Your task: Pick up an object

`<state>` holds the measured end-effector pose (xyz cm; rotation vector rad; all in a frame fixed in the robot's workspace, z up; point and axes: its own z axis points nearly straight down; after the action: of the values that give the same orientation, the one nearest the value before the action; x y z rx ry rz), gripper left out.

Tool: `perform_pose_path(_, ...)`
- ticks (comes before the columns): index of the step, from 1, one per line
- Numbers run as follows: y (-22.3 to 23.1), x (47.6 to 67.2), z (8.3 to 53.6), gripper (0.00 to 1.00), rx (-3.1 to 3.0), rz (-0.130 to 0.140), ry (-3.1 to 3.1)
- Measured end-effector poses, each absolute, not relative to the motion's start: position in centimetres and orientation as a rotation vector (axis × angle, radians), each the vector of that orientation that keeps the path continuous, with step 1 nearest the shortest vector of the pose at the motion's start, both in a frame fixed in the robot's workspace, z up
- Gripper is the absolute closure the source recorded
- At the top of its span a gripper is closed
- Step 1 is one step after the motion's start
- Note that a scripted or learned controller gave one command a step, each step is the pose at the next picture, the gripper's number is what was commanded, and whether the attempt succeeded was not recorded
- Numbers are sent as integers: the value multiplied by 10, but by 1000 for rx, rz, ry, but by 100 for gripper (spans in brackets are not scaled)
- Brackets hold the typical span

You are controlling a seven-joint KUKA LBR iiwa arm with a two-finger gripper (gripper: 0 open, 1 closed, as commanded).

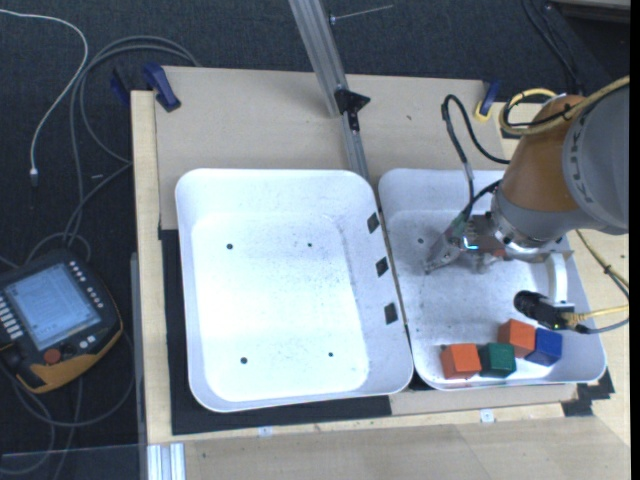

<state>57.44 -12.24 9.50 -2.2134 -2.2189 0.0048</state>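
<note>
Tabletop (250,108) — carried two white bins side by side. Left bin (270,288). Right bin (430,268) — held four small blocks clustered at its near right corner: orange block (461,360), green block (498,359), blue block (547,346), a second orange block (519,334). Hand (445,253) — hovered over mid-bin, well apart from the blocks; finger state could not be told. Nothing lifted; approach, grasp and lift judged outstanding.

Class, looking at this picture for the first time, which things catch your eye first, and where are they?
The grey arm with its orange band reaches in from the right, its claw low over the right bin. A cluster of coloured blocks, orange, green and blue, sits in that bin's near corner.
</note>
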Motion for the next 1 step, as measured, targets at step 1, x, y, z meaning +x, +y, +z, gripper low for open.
perform_pose_path(1,-121,648,101,0,-2221,-7,-2231)
